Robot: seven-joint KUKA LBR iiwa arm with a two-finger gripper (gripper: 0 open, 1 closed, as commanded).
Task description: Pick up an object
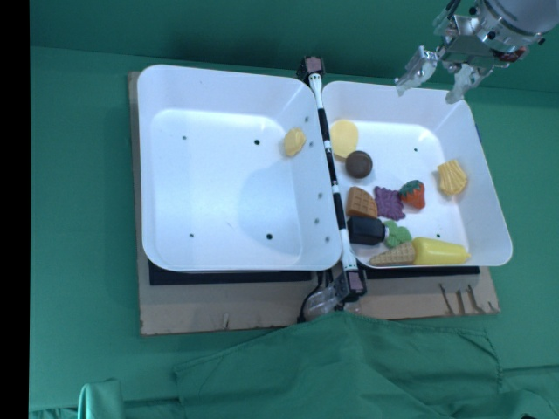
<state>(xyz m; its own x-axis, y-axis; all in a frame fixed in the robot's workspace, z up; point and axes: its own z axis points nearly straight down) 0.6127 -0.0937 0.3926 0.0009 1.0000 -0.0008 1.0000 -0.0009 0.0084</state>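
Hovering above the far rim of the right bin (pixel 489 201), the gripper (pixel 437 75) was seen with its two fingers spread apart and nothing between them. No object had yet been taken up, so the pick was judged not to have begun.

The candidate objects were gathered in the right bin: a pale yellow disc (pixel 344 138) near the divider (pixel 330 175), a brown ball (pixel 359 163) just beside it, a waffle piece (pixel 361 202), a purple piece (pixel 389 202) and a strawberry (pixel 413 194) packed closely together, a ridged yellow piece (pixel 452 178) lying apart toward the right wall, and, along the near edge, a dark eggplant-like piece (pixel 367 230), a green piece (pixel 398 233), an ice-cream cone (pixel 393 254) and a long yellow piece (pixel 441 251). A single small yellow piece (pixel 294 142) was seen in the left bin (pixel 218 168), against its right wall.

Several risks were judged likely. If the middle cluster were targeted, a finger could be brought down on a neighbour, and the objects merely pushed aside. The brown ball could be squeezed out and rolled away. The flat disc could be missed entirely, little height being offered for a grasp. Objects lying against a wall or the divider could be made unreachable by a finger striking the rim. The ridged yellow piece, standing clear, was judged the safest choice.
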